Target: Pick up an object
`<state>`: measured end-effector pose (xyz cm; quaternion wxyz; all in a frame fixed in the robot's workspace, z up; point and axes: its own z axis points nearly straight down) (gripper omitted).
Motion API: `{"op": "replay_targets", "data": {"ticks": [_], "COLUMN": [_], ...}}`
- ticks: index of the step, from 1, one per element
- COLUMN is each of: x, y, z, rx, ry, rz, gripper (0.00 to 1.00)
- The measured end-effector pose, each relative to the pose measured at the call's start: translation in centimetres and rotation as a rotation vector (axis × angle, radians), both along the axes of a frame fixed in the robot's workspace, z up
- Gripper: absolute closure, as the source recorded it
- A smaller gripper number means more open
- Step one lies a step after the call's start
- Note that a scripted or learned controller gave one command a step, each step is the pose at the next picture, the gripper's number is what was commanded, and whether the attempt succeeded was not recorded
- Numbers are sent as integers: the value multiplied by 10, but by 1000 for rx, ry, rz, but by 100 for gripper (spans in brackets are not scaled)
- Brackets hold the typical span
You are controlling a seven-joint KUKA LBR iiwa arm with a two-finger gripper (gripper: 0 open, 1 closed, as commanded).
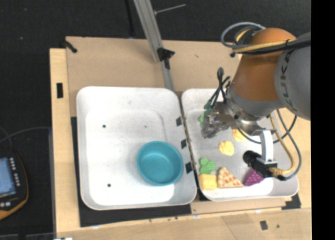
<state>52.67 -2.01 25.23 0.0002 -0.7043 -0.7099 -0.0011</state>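
a: orange-banded arm (261, 71) sits highest, closest to the lens. what hangs under it?

b: the gripper (213, 124), dark and cluttered with cables, low over the back-left part of the right bin (246, 196). i cannot tell whether it is spread or pressed together, and nothing shows as pinched in it.

a: what lies nearest the gripper?

b: two small pale yellow toy pieces. one (226, 148) is just below and right of the gripper in the view; the other (238, 135) is to the gripper's right, partly under the wrist. both look apart from the gripper.

a: and further out?

b: below the gripper, a green toy (207, 166), and below that a yellow block (208, 182), touching it. down and right of the gripper lies a toy pizza slice (227, 178), just beside the block. further right of the gripper, a bunch of purple grapes (253, 178) lies by the slice.

a: all in that same bin?

b: yes, all resting on its floor, clustered at its front.

a: left of the gripper?

b: the left bin (104, 108), holding a teal bowl (159, 162), upright, down and left of the gripper, near the wall between the bins.

a: beyond the gripper?

b: a slanted metal pole (149, 19) rises from the bench (104, 61) up and left of it.
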Motion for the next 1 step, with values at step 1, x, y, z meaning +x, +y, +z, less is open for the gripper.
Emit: {"op": "replay_targets", "data": {"ticks": [1], "x": [-6], "y": [60], "z": [5], "rx": [1], "ry": [-2], "rz": [2], "gripper": [100]}}
